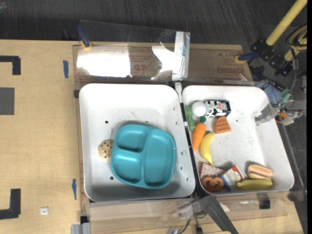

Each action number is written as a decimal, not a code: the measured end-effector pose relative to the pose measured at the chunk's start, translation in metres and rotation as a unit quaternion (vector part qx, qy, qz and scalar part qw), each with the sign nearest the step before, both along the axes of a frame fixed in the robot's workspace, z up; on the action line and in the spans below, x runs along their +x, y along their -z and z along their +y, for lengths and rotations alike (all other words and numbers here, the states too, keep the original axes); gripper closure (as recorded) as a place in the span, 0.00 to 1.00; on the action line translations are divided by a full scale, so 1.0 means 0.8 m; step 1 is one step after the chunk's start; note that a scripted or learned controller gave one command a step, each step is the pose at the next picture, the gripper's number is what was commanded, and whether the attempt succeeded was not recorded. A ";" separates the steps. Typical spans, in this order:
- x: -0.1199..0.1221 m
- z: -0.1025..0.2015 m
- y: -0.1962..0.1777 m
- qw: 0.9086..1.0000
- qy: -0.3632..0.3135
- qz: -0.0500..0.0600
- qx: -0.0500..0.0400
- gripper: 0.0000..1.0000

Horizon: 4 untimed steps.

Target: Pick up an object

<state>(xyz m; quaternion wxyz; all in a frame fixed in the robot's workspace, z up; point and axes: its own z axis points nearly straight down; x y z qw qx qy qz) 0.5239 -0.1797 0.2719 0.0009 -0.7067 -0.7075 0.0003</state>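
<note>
The right bin [243, 140] holds several toy foods. An orange carrot [197, 135] and a yellow banana [207, 148] lie along its left wall. Behind them sit a white ball [198, 109], a black-and-white carton [217, 107] and an orange waffle piece [222, 126]. At the front are a hot dog [259, 171], a yellow-green piece [254, 184] and snack packets [222, 174]. The grey gripper [265, 113] hangs at the bin's far right rim, apart from all of them, with an orange part just behind it.
The left bin [97, 106] carries a teal divided plate [144, 155] with a cookie [104, 149] at its left side. A clear upright panel [181, 55] stands behind the bins. Cables and a yellow pole [287, 18] crowd the upper right.
</note>
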 end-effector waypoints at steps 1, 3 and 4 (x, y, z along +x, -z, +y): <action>-0.037 0.051 0.206 1.000 0.012 0.005 0.001 0.00; 0.028 0.059 0.231 1.000 -0.014 -0.005 -0.001 0.00; 0.091 0.094 0.231 0.999 -0.042 -0.004 -0.001 0.00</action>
